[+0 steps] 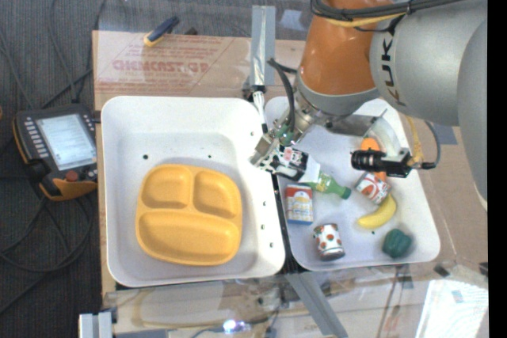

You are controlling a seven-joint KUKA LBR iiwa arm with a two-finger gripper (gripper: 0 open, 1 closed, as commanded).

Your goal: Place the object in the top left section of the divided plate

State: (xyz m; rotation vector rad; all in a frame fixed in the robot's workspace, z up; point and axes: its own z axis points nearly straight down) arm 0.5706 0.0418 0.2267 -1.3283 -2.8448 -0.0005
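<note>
My claw [273, 146] hangs over the seam between the two bins; whether it is apart, together or clamped, I cannot tell. The divided plate [190, 214] lies in the left bin [158, 111], down and left of my claw. Its top left section [165, 187] is bare.

The divided plate [190, 214] lies in the left bin [119, 123]; banana [379, 214], can [328, 241] and perhaps a carton [299, 204] lie in the right bin [424, 245].
</note>
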